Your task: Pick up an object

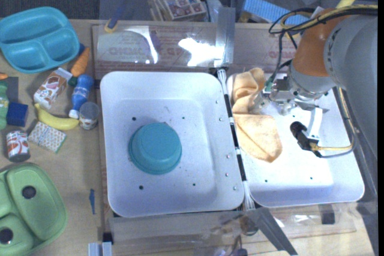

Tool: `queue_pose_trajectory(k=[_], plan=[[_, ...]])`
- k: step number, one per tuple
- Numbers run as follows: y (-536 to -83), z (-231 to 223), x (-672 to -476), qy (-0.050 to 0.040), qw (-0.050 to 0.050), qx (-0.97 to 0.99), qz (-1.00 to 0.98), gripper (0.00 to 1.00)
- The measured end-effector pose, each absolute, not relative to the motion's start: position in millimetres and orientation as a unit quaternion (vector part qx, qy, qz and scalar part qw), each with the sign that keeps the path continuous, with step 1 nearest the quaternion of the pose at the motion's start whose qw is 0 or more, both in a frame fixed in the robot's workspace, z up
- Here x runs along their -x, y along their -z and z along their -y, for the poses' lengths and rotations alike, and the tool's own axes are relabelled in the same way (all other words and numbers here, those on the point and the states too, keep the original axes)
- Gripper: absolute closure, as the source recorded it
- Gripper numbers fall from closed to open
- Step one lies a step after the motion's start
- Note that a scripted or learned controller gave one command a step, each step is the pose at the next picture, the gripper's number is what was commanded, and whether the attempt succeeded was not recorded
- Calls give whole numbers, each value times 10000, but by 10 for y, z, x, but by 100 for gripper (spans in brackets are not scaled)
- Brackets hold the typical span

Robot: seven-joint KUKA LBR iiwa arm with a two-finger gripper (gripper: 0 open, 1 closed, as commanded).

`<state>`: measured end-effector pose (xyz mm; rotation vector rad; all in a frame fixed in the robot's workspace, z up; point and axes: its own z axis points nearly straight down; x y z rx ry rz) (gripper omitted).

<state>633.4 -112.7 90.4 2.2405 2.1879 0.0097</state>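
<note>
- A round teal plastic bowl (156, 147) sits upside down near the middle of the left white bin (120, 93), well apart from the arm.
- A crumpled tan cloth (257, 126) lies in the right white bin (336, 183), against its left wall, long axis running from far edge to near.
- The gripper (271, 95) hangs over the cloth's upper right part; cloth extends left and nearward. Whether it is parted or closed, I cannot tell.

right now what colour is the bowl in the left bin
Teal blue. The bowl sits upside down in the left bin, clearest in the camera view.
</note>
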Motion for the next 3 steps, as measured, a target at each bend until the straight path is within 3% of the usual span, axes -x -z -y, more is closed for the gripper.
queue_pose_trajectory(k=[1,2,3], plan=[[-1985,1753,-6393,-1,16,-7376,-6753,0],[-1028,1071,-6518,0,6,-6596,-7516,0],[-1449,2155,-6548,-8,31,-6661,-7459,0]])
